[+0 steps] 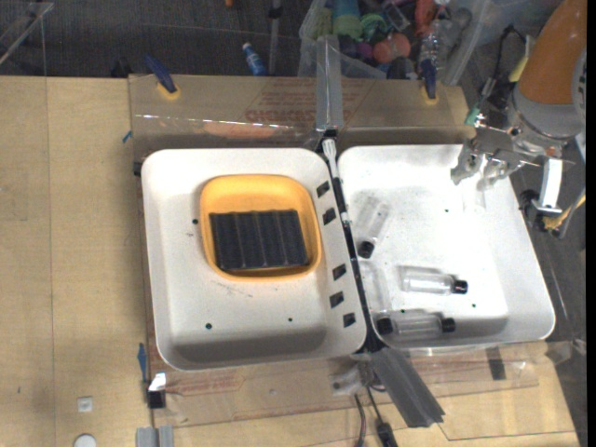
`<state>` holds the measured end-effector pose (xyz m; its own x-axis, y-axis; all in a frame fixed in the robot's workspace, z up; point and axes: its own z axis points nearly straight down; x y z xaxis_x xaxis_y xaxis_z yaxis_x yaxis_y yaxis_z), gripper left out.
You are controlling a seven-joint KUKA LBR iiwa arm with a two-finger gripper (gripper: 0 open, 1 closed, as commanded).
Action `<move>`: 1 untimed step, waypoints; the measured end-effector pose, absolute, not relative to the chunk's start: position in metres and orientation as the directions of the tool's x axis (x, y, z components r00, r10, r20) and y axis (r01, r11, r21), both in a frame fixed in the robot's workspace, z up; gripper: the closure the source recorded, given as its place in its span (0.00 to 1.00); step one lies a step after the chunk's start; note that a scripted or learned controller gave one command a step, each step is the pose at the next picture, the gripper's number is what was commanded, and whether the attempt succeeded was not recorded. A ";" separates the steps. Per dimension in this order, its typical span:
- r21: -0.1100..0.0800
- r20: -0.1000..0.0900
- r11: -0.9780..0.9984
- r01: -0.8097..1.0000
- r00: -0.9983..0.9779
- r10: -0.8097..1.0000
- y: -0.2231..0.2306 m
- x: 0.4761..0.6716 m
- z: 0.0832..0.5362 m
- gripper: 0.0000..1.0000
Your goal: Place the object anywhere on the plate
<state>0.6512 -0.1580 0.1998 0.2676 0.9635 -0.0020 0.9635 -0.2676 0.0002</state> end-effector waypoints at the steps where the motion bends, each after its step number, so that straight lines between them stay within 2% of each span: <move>1: 0.002 -0.002 -0.191 0.982 0.191 0.982 -0.147 0.667 0.202 1.00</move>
<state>0.6666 -0.1473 0.2021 0.1912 0.9815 -0.0019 0.9815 -0.1912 0.0022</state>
